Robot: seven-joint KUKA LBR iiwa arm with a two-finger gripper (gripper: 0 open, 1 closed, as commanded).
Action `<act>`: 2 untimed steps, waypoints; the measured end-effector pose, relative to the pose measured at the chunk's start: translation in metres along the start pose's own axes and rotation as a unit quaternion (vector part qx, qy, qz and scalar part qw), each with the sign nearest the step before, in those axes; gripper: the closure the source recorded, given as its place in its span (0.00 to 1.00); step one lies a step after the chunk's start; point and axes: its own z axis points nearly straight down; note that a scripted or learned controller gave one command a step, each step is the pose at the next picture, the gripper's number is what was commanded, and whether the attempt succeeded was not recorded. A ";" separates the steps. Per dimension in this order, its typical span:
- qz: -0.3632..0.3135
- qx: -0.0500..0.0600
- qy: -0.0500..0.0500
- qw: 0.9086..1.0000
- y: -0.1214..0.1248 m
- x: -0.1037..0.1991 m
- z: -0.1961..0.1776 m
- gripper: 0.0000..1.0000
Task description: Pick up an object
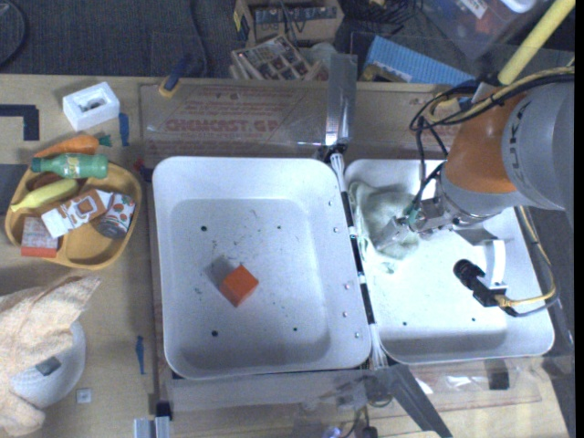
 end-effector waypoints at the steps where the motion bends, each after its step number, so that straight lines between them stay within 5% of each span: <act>1: 0.052 0.002 0.001 0.999 0.059 -0.017 0.002 0.00; 2: 0.106 0.007 0.001 0.994 0.052 -0.091 -0.030 0.00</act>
